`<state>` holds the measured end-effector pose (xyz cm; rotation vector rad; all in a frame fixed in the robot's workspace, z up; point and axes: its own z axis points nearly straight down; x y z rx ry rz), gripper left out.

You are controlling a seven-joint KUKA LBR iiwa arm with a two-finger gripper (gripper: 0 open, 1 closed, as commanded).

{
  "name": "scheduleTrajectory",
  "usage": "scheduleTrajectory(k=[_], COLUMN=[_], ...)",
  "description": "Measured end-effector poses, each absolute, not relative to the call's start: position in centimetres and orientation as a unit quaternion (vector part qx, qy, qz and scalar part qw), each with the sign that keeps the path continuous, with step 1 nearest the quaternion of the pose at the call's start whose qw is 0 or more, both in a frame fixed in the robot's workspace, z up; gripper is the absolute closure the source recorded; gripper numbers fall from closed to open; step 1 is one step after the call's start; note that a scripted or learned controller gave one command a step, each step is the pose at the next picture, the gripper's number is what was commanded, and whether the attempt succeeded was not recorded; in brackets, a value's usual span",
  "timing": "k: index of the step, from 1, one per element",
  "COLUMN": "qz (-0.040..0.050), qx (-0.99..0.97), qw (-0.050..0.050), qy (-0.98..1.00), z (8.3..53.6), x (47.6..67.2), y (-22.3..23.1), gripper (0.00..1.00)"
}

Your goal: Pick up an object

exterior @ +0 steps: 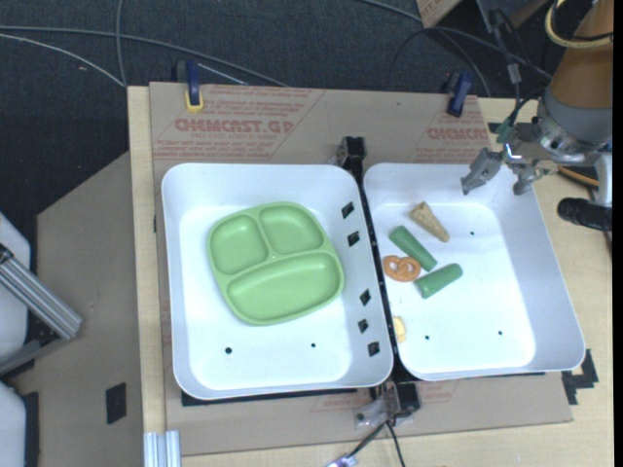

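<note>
I see fingers [498,171] spread wide, nothing held, over right bin [526,305] rim. Risk: wedge [428,220], pickles [413,246], pretzel [401,268] clustered, may nudge neighbours, miss grasp.

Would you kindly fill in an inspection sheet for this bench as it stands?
Surface: two shallow white bins side by side on a brown board.
Job's things: right bin holds two green cylinders, an orange pretzel-shaped piece and a tan wedge.
Clutter: green divided plastic plate in left bin.
Grippers: grey two-finger gripper open above right bin's far edge, holding nothing.
Cables: grey cables on dark floor.
Surroundings: blue clamps at the board's far edge.
</note>
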<state>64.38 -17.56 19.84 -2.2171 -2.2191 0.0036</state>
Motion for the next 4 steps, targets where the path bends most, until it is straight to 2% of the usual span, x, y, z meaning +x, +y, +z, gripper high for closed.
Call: scheduleTrajectory(k=[1, 2, 3, 4], qz=[0.0016, -0.0005, -0.0006, -0.0008], qx=[-0.707, -0.707, -0.707, -0.707], qw=[0.003, -0.001, -0.001, -0.001], qy=[-0.707, -0.707, -0.707, -0.707], z=[14.1, 9.2, 10.3, 14.9], x=[63.4, 63.6, 63.6, 63.6], y=[-17.3, -17.4, -17.3, -18.0], gripper=[0.0, 0.0, 1.0, 1.0])
